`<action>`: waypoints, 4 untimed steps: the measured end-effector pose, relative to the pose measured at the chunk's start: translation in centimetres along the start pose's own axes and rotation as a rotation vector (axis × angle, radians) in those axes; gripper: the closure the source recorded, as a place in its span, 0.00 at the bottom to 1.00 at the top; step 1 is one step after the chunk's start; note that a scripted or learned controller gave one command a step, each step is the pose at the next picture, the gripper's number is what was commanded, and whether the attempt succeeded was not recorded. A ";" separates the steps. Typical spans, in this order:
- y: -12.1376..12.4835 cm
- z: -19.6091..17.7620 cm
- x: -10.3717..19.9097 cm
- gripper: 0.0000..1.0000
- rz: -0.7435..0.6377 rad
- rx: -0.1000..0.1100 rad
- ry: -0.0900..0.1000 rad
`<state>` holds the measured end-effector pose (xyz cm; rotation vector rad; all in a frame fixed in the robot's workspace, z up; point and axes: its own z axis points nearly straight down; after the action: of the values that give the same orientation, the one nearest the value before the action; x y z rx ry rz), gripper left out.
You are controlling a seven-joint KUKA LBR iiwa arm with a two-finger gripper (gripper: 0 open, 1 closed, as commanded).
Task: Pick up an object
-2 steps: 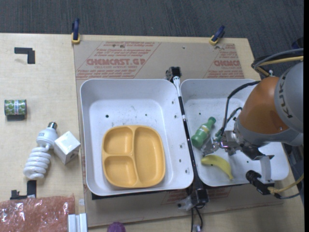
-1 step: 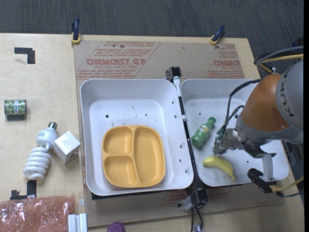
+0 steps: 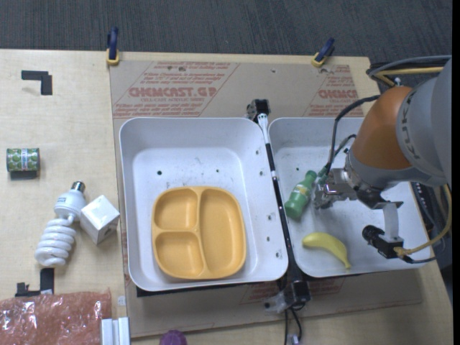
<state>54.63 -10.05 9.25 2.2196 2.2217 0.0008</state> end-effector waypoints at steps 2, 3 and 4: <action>4.0 -1.9 -7.5 0.00 -0.001 0.000 -0.001; -3.4 0.0 -7.2 0.00 0.002 0.001 0.000; 4.0 0.0 -5.6 0.00 -0.002 0.000 -0.001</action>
<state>58.64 -15.64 9.28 2.2175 2.2233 -0.0001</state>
